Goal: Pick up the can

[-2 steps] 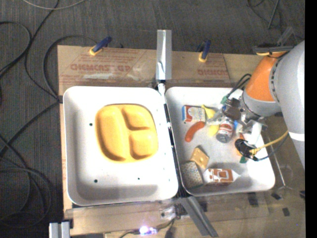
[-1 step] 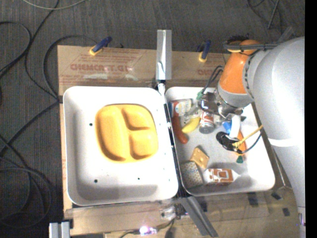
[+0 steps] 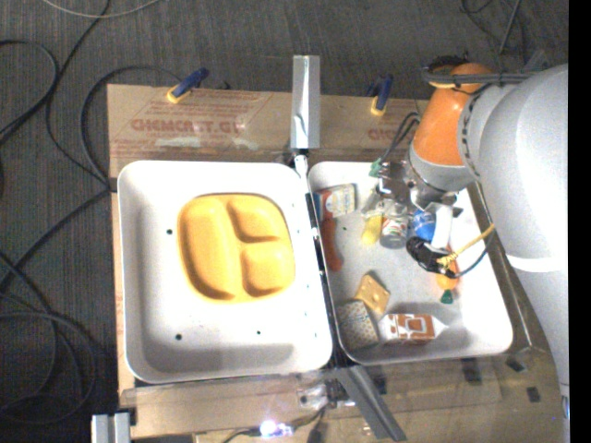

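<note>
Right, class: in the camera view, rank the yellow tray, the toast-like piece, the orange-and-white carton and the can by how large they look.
1. yellow tray, far the largest.
2. orange-and-white carton.
3. toast-like piece, a little smaller than the carton.
4. can, partly hidden under the tool, so its place is unsure.

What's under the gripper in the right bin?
Under the gripper in the right bin stands what looks like the can, beside a yellow item. The arm covers the bin's far right corner.

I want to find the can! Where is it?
The can is in the right bin, near its top, just under the gripper and beside a yellow thing.
</note>
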Robot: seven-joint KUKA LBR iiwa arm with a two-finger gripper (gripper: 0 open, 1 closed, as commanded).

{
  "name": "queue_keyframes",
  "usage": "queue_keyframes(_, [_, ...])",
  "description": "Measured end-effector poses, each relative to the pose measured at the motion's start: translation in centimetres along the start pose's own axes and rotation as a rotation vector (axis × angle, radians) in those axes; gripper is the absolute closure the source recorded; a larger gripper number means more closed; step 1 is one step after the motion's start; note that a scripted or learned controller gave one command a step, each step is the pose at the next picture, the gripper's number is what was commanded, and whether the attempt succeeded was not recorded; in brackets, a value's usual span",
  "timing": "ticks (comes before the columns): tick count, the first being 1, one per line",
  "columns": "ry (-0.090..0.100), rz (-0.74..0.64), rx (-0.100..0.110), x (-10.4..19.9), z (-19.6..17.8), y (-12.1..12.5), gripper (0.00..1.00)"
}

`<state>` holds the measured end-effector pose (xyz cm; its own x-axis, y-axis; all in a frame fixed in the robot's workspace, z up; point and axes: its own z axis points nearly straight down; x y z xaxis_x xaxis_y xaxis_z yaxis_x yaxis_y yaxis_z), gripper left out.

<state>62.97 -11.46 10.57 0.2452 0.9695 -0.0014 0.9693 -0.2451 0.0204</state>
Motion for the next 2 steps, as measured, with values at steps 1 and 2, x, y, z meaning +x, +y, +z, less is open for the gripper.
queue_keyframes(1, [-0.001, 0.005, 0.022, 13.39, -7.78, 0.72, 1.00])
queue_keyframes(2, [-0.003, 0.006, 0.023, 13.29, -7.73, 0.71, 0.00])
